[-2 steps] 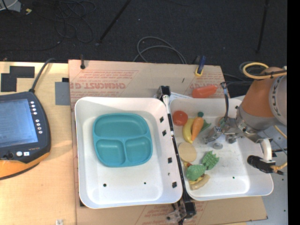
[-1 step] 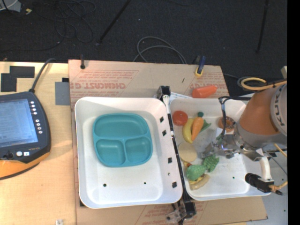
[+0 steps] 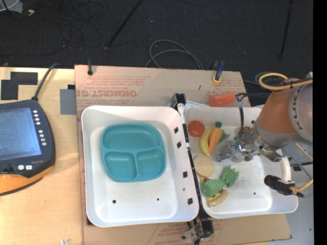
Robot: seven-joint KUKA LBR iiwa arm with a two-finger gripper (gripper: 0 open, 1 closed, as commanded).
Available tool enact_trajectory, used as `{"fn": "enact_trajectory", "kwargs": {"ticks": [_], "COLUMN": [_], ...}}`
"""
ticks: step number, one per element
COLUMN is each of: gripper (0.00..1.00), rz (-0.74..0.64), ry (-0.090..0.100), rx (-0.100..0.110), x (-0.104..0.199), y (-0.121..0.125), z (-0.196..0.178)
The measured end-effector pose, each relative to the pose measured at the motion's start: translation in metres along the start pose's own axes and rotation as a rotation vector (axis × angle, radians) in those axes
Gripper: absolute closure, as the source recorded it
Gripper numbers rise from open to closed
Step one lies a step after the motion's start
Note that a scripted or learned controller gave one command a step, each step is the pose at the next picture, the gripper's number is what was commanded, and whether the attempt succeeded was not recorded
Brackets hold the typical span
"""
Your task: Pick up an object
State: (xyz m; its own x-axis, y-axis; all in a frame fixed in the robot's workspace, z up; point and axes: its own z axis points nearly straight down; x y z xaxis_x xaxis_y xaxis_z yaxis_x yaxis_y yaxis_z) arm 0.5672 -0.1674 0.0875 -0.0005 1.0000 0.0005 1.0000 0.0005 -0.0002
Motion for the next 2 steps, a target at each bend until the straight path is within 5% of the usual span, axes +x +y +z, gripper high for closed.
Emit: {"fn": "enact_trajectory", "kwargs": {"ticks": [1, 2], "gripper": [0.0, 1.0], "rz": [0.0, 0.005], "ry": [0.002, 0.001], "rx": [0.006, 0.003], "x": [0.003, 0.001], "y": [-0.059, -0.056], "z": [0.0, -0.011]}}
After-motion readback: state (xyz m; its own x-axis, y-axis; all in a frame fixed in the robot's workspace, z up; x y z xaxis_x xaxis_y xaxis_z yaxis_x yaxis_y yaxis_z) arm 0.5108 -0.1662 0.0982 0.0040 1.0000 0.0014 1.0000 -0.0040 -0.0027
